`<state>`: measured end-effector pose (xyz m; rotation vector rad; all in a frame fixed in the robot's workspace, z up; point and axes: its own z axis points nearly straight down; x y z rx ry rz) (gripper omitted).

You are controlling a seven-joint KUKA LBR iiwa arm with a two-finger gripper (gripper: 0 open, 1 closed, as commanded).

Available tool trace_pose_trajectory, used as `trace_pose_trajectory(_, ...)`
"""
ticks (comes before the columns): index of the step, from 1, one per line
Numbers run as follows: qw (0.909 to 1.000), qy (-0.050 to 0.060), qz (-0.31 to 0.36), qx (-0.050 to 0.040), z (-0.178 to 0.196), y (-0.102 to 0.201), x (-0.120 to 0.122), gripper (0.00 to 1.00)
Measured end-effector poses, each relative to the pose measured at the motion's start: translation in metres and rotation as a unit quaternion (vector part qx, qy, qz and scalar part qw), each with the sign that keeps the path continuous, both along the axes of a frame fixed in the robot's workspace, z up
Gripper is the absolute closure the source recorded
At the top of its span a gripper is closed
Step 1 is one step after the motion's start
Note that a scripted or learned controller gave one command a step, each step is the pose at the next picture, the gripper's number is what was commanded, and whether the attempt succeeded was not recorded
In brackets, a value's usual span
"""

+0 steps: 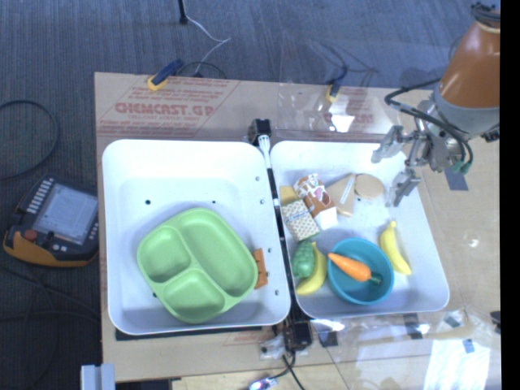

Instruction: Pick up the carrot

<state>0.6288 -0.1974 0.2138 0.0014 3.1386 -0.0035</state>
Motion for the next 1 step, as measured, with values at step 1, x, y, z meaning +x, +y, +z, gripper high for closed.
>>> trace_pose_trajectory(1,0.9948,-0.006,-0.102,0.0004,-0.1074,0.0348,-0.0362,0.00)
